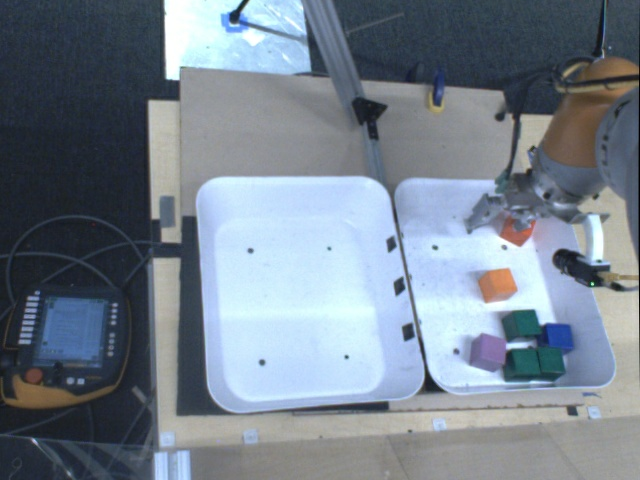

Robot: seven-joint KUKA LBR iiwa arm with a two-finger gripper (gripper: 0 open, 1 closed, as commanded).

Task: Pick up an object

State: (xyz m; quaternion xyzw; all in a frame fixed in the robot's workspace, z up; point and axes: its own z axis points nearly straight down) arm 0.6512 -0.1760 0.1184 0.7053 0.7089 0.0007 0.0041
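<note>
My hand (512,218) over red block (517,232) in right bin (440,368), grip state unclear; next lift and check.

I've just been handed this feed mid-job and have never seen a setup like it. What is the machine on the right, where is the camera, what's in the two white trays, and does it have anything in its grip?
The picture comes from one fixed camera above the bench, looking down at a slant. The grey and orange machine at the right is a robot arm. Its gripper hangs over the top of the right bin, directly above a red-orange block.

I cannot tell from this angle whether that block is actually gripped or simply lies under the gripper, so treat it as not confirmed.

Lower in the same bin lie an orange block, a purple block, a blue block and green blocks clustered near the lower right corner. The left bin sits beside it. The handheld controller lies at far left.
</note>
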